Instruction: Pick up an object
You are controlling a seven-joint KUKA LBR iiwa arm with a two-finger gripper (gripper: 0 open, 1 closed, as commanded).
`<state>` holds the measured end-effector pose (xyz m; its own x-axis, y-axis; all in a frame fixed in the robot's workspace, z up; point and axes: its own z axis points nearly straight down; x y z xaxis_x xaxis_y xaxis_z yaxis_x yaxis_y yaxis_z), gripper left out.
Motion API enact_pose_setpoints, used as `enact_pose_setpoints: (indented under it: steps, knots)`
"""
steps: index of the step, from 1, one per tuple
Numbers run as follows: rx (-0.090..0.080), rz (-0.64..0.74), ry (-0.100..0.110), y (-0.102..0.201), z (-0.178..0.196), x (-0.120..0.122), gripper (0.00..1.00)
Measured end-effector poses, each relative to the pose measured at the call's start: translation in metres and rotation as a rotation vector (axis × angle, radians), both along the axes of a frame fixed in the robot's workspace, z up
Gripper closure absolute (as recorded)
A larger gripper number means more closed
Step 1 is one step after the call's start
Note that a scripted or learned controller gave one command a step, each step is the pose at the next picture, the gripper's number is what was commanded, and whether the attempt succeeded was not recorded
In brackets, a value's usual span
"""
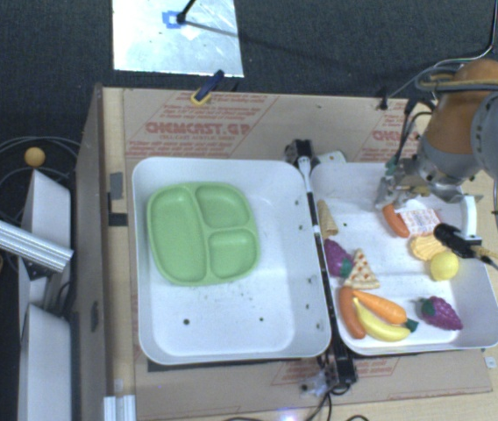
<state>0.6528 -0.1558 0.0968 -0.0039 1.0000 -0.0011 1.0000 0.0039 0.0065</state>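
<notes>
My gripper [390, 189] hangs low over the back of the right bin [354, 175], just above an orange toy sausage [395, 221]. Nothing shows between it and the sausage. Beside the sausage lies a white and red packet [421, 219], with a yellow cracker [424, 248] and a lemon [444, 267] in front of it. Further forward are purple grapes [440, 313], a carrot [380, 305], a banana [377, 325], a pizza slice [362, 271], a purple eggplant [336, 257] and a tan cone [328, 218].
The left bin [275, 318] holds a green divided plate [202, 232]. The grey arm with its orange band [464, 112] reaches in from the right above the right bin's back corner. A cardboard sheet [231, 117] lies under both bins.
</notes>
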Motion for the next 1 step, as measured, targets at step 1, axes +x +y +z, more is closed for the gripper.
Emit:
enact_pose_setpoints:
  steps: [1]
  knots:
    - [0.002, 0.002, 0.002, 0.0684, 0.0603, -0.0038, 1.0]
